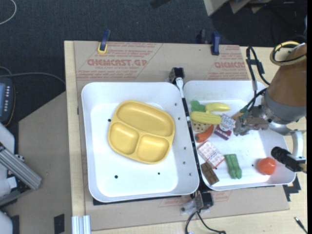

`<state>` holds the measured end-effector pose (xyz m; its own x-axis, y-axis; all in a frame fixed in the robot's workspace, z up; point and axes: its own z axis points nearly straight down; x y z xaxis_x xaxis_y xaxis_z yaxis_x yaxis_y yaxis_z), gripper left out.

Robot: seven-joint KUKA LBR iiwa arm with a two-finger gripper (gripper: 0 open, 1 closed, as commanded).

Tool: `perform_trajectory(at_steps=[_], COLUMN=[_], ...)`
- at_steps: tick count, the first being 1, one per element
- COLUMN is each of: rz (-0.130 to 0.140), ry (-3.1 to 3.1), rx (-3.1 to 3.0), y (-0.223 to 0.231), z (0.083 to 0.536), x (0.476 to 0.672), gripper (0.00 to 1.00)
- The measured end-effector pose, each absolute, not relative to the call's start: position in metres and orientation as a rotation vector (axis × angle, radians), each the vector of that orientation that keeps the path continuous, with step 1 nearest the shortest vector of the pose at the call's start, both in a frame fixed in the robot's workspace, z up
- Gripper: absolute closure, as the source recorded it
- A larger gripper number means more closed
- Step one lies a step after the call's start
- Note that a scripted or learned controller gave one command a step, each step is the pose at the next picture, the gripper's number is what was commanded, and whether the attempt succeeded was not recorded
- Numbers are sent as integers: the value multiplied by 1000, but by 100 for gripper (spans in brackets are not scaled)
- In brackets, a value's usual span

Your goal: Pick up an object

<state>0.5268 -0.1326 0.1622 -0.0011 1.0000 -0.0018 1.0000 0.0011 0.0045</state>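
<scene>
Claw (242,124) low in right bin (273,179), beside a small red-and-white packet (226,123); cannot tell its opening or whether it grips anything. Toy corn (204,117), banana (217,107), tomato (266,165) nearby. Yellow divided tray (141,131) in left bin (97,169).

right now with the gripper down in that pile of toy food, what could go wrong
The gripper sits low in the right bin where a small packet, corn and banana crowd together, so it may nudge or grab the wrong piece. The cables near the wrist could snag.
</scene>
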Motion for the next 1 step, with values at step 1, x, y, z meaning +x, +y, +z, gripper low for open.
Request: perform_trajectory(at_steps=[1], rz=[5], ry=[2218], rx=[2216], y=[-133], z=[206], x=[525], gripper=[100])
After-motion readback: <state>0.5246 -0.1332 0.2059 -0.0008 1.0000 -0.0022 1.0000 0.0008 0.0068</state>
